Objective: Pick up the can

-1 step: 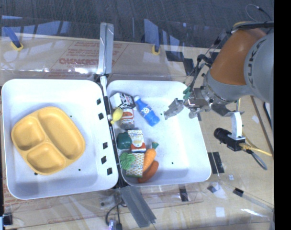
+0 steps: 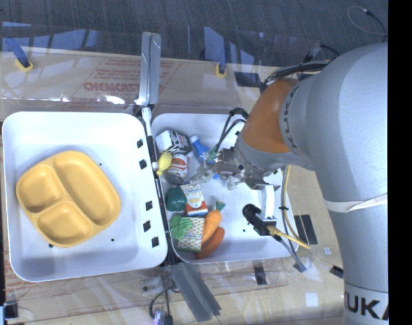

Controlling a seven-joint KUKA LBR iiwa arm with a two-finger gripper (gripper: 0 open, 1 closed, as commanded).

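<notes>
The can [image 2: 178, 167], silver with a red label, lies in the right bin [image 2: 241, 128] near its left wall. A yellow lemon [image 2: 165, 161] touches its left side. My gripper [image 2: 215, 174] hangs low over the middle of the right bin, just right of the can, under the orange-banded wrist. Nothing shows in its grasp.
Around the can lie a black-and-white packet [image 2: 172, 141], a blue bottle [image 2: 200, 148], a green fruit [image 2: 175, 198], a small carton [image 2: 193, 198], a carrot [image 2: 211, 225] and a green netted item [image 2: 186, 231]. The left bin [image 2: 30, 263] holds a yellow divided plate [image 2: 67, 196].
</notes>
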